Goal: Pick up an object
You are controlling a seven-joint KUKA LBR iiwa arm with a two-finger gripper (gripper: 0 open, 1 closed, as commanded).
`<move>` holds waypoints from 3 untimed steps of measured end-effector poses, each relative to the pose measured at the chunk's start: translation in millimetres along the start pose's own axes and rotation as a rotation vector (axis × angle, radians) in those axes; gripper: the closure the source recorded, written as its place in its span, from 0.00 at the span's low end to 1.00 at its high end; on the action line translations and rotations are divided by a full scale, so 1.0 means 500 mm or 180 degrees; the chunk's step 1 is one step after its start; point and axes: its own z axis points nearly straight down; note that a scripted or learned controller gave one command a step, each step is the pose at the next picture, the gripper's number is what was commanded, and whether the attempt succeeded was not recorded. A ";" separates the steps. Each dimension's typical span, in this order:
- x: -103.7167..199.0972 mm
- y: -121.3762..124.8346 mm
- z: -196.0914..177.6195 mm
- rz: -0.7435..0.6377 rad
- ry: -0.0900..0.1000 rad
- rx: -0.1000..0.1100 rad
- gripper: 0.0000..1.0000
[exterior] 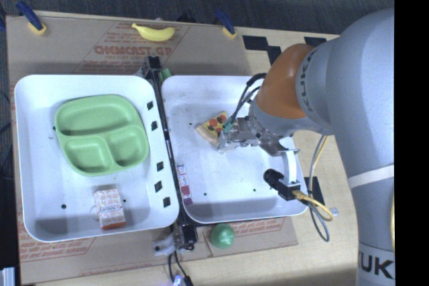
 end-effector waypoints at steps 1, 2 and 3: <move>0.077 0.163 0.019 0.0011 0.0008 -0.0007 1.00; 0.217 0.210 -0.186 0.0007 0.0009 -0.0019 1.00; 0.377 0.083 -0.181 0.0003 0.0006 -0.0001 1.00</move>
